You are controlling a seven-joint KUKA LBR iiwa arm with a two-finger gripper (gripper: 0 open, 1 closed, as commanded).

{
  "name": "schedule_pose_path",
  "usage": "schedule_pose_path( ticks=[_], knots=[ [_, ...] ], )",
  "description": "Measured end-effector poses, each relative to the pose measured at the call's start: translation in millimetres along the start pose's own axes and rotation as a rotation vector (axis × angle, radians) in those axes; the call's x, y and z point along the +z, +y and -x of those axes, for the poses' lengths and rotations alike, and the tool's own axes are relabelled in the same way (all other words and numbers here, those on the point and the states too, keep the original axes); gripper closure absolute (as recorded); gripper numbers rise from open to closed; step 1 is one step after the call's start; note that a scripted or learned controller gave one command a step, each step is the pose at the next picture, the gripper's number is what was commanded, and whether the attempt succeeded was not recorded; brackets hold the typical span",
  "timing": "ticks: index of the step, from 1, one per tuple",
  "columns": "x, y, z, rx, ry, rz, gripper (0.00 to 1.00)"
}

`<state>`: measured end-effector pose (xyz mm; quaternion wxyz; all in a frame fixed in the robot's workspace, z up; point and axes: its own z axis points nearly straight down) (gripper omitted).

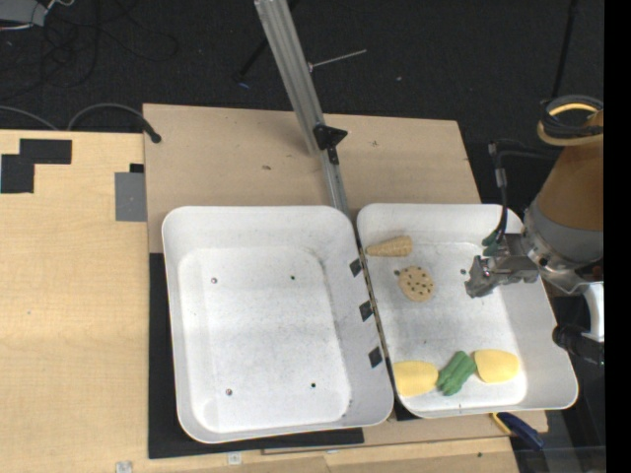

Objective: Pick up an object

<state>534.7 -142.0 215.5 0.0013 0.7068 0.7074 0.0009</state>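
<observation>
Right bin (552, 308), the bench's right-hand tray: five small items in it. A tan cone-shaped piece (390, 247) lies on its side near the far left corner. A round cookie (416, 284) with dark chips lies flat just nearer, close to the divider between the bins. Along the near edge sit three pieces in a row: a yellow lump (415, 376), a green ridged piece (455, 371) leaning between, and a second yellow lump (496, 365); the green one touches both neighbours or very nearly.

Gripper (480, 278) hangs over the right bin's right half, toward the right rim, well apart from the cookie and from the near row. Nothing is visible between its fingers. Whether they stand apart or together cannot be told; the metal there is too small and cluttered.

Left bin (197, 235) has bare white floor with a few dark dots.

Handling, as a judgement: all look like light toy food, probably rigid plastic or foam, smooth enough to slip. The cookie lies flat and thin, giving a poor side grip against the floor. The cone offers a better hold across its wider end. The near trio is crowded; fingers could nudge neighbours. The right yellow lump's outer side is free, the likeliest clean grasp.
</observation>
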Motion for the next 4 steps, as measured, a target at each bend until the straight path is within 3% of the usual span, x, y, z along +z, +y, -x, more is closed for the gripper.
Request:
schedule_pose_path(
  ticks=[4],
  knots=[
    [-25, 0, -214, -0.004, 0.002, -0.007, 1.00]
  ],
)
